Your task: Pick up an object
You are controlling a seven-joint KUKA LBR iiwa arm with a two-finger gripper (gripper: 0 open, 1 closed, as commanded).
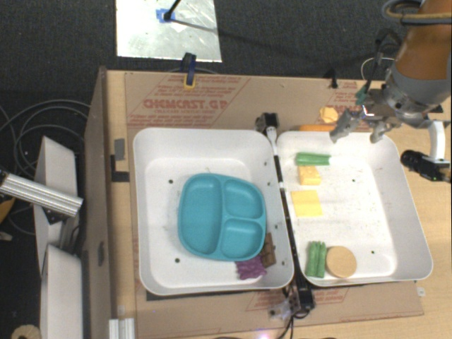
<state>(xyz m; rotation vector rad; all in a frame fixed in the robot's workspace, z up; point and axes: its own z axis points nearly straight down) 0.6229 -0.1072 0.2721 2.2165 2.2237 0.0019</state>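
- The end effector (361,123) hangs over the far edge of the right bin (409,189), at its upper corner; its two fingers stand spread, with nothing between them.
- Nearest to it in the bin is a green stick (312,159), off to its left and a little nearer the camera.
- Just below the stick lies a small yellow block (309,176), and below that a larger yellow slab (306,203).
- At the bin's near edge, well apart from the end effector, a green bundle (316,259) lies touching a tan disc (341,261).
- Outside the bin, on the bench beside the fingers, sit orange and yellow bits (323,121), too blurred to name.
- The left bin (152,189) holds a teal tray (221,216), with a purple piece (248,268) and a brown piece (268,251) at its near edge.
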